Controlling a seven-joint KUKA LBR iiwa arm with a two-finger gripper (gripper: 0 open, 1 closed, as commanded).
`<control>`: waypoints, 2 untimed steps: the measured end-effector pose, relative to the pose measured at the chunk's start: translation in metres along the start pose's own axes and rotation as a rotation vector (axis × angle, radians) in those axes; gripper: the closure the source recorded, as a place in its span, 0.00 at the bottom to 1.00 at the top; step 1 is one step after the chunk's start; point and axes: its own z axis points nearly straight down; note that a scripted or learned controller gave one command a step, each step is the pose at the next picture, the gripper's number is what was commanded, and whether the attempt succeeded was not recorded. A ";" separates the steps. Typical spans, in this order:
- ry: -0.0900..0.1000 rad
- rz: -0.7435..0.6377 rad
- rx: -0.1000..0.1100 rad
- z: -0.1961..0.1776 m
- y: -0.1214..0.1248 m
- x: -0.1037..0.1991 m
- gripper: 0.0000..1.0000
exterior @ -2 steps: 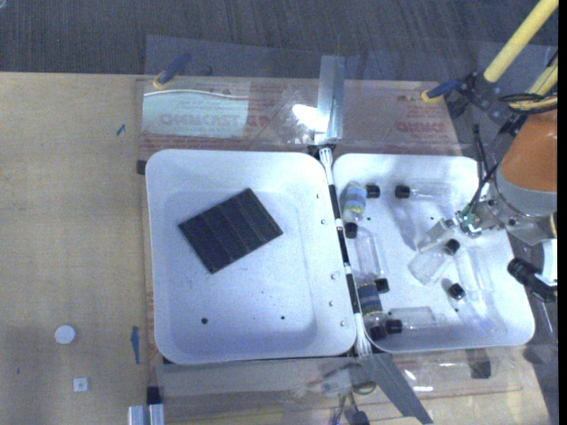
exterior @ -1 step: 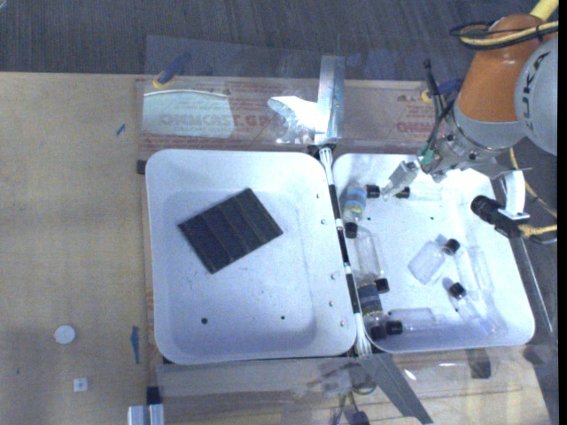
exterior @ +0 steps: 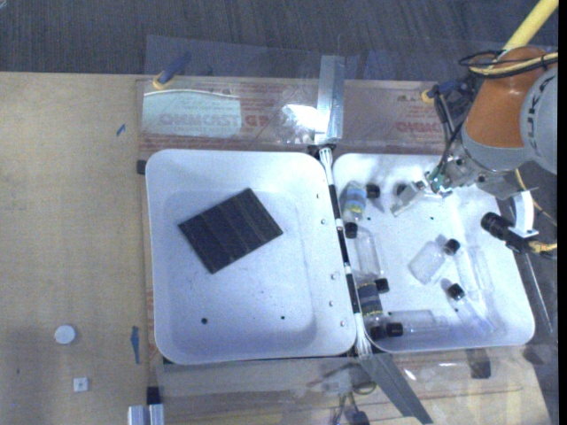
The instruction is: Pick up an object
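The right bin (exterior: 509, 326) holds several small clear bottles with black caps. One with a blue label (exterior: 353, 200) lies by the left wall, another (exterior: 365, 257) just below it, one (exterior: 431, 259) in the middle and a long one (exterior: 412, 323) along the front wall. A small clear bottle (exterior: 406, 197) lies near the back. My gripper (exterior: 437, 181) hangs over the back of this bin, just right of that small bottle, under the orange band (exterior: 500, 104). Nothing shows as held. In the left bin (exterior: 164, 317) lies a dark ribbed rectangular pad (exterior: 230, 230).
A metal bracket (exterior: 331, 100) and a labelled board under clear plastic (exterior: 192, 113) stand behind the bins. A black cylinder (exterior: 499, 227) sticks out from the arm over the right bin's right side. A white disc (exterior: 65, 334) lies on the bench at the left.
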 end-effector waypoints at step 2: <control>0.015 -0.022 0.012 0.007 -0.020 0.050 1.00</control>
